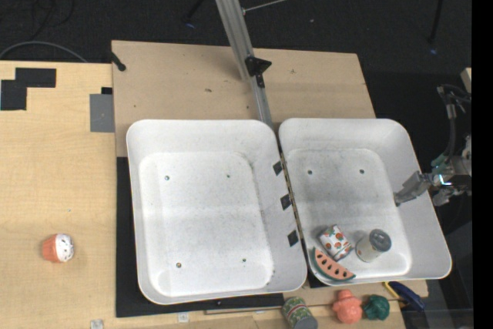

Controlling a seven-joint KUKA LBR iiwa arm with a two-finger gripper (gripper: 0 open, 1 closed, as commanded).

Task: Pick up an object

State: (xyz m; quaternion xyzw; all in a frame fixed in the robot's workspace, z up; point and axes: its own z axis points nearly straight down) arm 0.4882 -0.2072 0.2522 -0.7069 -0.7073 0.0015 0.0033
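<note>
Nearest the camera, just outside the bins on the surface's front edge, lie a dark can (pixel 296 312), a pink toy (pixel 347 307) and a green toy (pixel 376 307). They sit past the rim, so they look like poor choices for a pick. The better candidates are crowded into the near corner of the right bin (pixel 431 258): a watermelon slice (pixel 333 266) lying flat against the front wall, a red-and-white patterned box (pixel 336 241) just behind it, and a grey jar (pixel 373 244) just beside the box. The jar seems the best target, since it has bare floor on its far and right sides. A descent from straight above, closing across its width, should avoid nudging the box. The slice lies low and close to the wall, so the jaws would likely scrape the rim. The arm (pixel 431 187) hangs over the right bin's right wall, near the middle of that side and well apart from the cluster. Whether the jaws are wide or narrow I cannot tell, and nothing shows between them. It would need to travel toward the near corner before lowering. The left bin (pixel 146 142) shows bare, speckled floor. An orange-and-white ball (pixel 58 248) rests on the surface well to its left. Beyond the bins a metal rail (pixel 231 8) slants away.
</note>
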